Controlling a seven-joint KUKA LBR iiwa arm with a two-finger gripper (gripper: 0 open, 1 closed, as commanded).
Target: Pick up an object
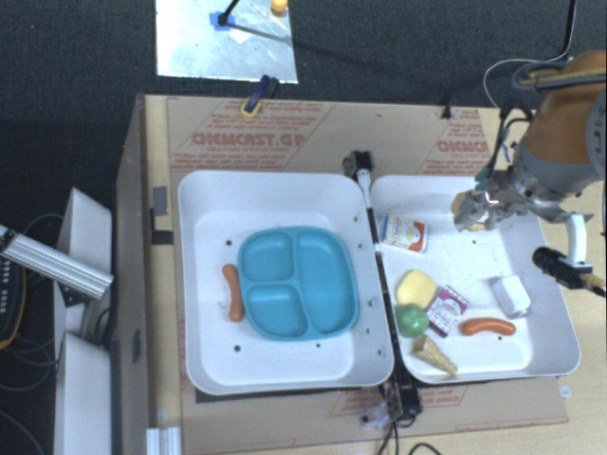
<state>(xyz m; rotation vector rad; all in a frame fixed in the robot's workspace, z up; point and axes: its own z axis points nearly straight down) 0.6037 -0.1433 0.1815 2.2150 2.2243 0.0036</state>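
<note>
My gripper [471, 209] hangs over the right bin's [555, 349] far edge. I cannot tell its state. A sausage [487, 327] lies near the front edge.

This is a robotics lab or test cell, not a home or kitchen. A grey industrial arm [560, 136] with an orange band reaches in from the right over a bench [285, 131] topped with a protective sheet printed "CHEMCAST GP". Two shallow white bins [204, 282] sit side by side at the bench's middle, clamped together along their shared edge. The things in them are play items: a blue divided plate [297, 282], toy sausages, plastic fruit. Loose cables [531, 69] trail near the arm, an aluminium rail [57, 262] juts in by the bench's left edge, and dark carpet [66, 64] surrounds the bench, with a taped marker sheet [225, 27] beyond its far edge.
</note>
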